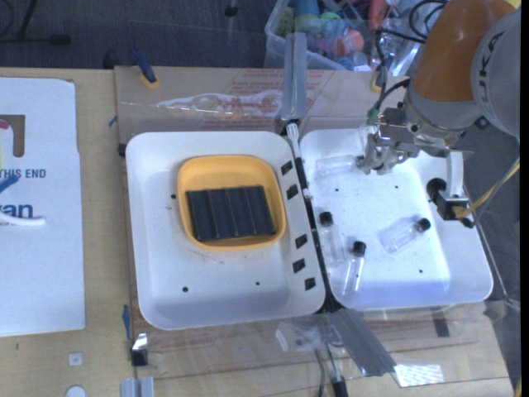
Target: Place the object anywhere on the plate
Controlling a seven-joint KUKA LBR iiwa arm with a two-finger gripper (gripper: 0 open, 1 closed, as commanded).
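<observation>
Leftward, the yellow plate (231, 172) bears a dark ridged block (230, 213); right bin (463, 267) holds clear vials (403, 233), seemingly three.

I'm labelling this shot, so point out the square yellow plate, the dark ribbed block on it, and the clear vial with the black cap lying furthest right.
Square yellow plate (188, 174): camera view, bare left rim.
Dark ribbed block (230, 212): camera view, top centre.
Clear black-capped vial (399, 235): camera view, glass body.

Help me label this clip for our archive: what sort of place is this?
Probably a robotics lab bench for pick-and-place trials: a grey and orange arm reaches over two white bins, one holding a yellow plate, the other clear vials.
</observation>
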